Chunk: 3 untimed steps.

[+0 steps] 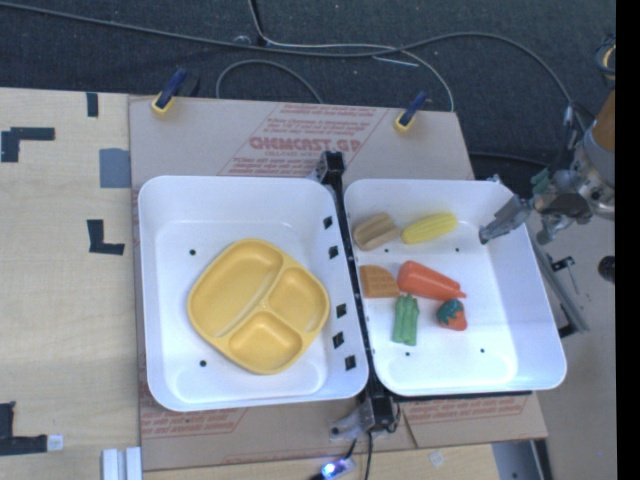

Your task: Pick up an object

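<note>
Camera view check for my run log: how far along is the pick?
Done: nothing looks picked yet. The yellow corn cob, orange carrot and green vegetable piece all lie in the right white bin. In hand: the gripper sits over that bin's upper right edge, carrying nothing visible. Left: descend, grasp and lift one item.

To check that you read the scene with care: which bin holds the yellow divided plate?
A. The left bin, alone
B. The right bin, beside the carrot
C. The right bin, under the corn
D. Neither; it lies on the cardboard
A: the yellow divided plate lies in the left bin with nothing else, while the carrot and corn lie in the right bin.
</note>
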Each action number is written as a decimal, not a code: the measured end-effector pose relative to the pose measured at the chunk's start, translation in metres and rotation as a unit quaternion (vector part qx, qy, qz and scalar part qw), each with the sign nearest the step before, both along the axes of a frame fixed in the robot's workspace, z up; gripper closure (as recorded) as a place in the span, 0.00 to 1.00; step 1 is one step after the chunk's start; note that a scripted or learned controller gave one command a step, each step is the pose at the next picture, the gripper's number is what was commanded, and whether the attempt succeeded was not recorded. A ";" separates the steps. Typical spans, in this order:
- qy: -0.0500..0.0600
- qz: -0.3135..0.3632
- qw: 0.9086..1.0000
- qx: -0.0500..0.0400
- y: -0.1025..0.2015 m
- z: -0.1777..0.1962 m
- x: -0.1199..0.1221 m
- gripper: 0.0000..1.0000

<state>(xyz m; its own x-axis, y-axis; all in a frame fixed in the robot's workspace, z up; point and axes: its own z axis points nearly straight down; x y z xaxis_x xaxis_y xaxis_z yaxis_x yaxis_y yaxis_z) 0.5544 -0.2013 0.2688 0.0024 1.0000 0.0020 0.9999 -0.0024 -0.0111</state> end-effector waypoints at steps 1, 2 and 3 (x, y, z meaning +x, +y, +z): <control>-0.005 0.002 1.000 -0.001 0.001 0.005 0.002 0.00; -0.001 0.002 1.000 0.000 0.003 -0.058 0.007 0.00; -0.002 0.001 1.000 -0.001 0.000 -0.106 0.000 0.00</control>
<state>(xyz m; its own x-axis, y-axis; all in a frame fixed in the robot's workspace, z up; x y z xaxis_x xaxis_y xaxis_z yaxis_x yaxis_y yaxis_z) 0.5546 -0.2016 0.1632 -0.0005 1.0000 0.0007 1.0000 0.0005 -0.0070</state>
